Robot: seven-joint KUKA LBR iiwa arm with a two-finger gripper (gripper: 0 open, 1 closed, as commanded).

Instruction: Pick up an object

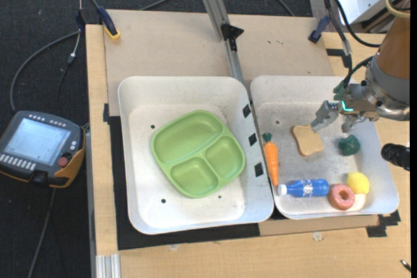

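Camera view has the gripper point(333, 115) spread open, holding nothing; toast slice point(307, 140) sits just below-left of the fingers point(322, 118). I'd centre first, then drop straight down.

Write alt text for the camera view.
A robot arm's pincer hovers over the right white bin, above a bread slice, carrot, blue bottle, pink donut, lemon and green toy. The left bin holds a green divided plate.

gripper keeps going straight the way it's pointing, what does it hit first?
Likely the tan bread-slice toy: the gripper points down-left toward it in the right white bin. Depth is unclear from one view, so it could meet the bin floor beside it.
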